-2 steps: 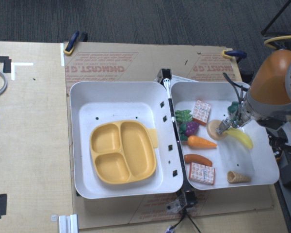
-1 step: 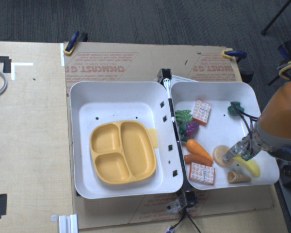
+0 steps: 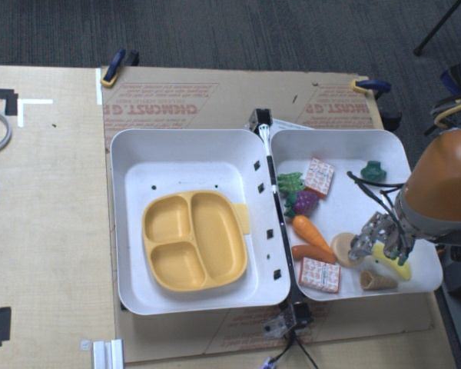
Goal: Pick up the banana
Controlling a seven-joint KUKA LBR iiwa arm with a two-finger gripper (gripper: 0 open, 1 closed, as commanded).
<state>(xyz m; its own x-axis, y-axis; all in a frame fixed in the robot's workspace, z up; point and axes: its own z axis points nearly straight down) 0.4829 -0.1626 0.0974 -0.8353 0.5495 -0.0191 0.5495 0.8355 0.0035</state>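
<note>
The banana (image 3: 392,261) is seen low in the right bin (image 3: 339,138), near its right wall, lying slantwise with its yellow end toward the bin's near right corner. The gripper (image 3: 376,241) is lowered over the banana's upper end; whether its fingers are apart or closed on the fruit cannot be told, since the metal parts blur together there.

Just beside the banana, a tan cone-shaped item (image 3: 377,280) is found toward the near wall, and a pale round disc (image 3: 343,247) lies to the left, touching or nearly touching the gripper. An orange carrot (image 3: 313,239) is laid diagonally left of the disc. Two red-and-white printed packets are counted: one (image 3: 320,274) near the front wall, one (image 3: 319,177) toward the back. A purple item (image 3: 306,202) and a green leafy item (image 3: 290,183) are crowded against the divider side. One dark green small object (image 3: 373,171) is placed near the back right.

The left bin (image 3: 131,229) is occupied by one yellow three-compartment plate (image 3: 194,239); nothing is seen in the compartments.

Two bins are counted, side by side on brown cardboard (image 3: 169,102), which is laid on the desk (image 3: 46,229). Two blue clamps (image 3: 114,66) (image 3: 373,87) are seen at the cardboard's far corners.
</note>
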